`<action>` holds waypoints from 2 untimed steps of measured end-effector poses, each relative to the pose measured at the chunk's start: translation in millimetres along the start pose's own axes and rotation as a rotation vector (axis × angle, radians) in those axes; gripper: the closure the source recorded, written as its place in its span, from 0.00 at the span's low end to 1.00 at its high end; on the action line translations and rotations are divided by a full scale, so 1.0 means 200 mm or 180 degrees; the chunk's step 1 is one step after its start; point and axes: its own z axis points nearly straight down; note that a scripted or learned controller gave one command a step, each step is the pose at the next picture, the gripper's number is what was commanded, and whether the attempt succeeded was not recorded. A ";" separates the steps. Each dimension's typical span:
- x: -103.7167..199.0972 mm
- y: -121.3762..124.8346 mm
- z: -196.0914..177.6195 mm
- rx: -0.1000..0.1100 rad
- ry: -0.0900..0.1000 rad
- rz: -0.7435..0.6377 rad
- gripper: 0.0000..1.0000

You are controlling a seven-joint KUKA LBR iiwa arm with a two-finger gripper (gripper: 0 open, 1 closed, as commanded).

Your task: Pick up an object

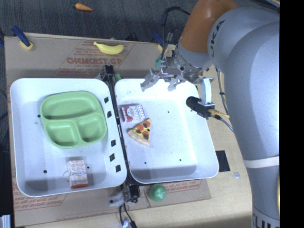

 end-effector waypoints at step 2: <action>0.45 -0.30 0.08 0.0020 0.0007 -0.0004 1.00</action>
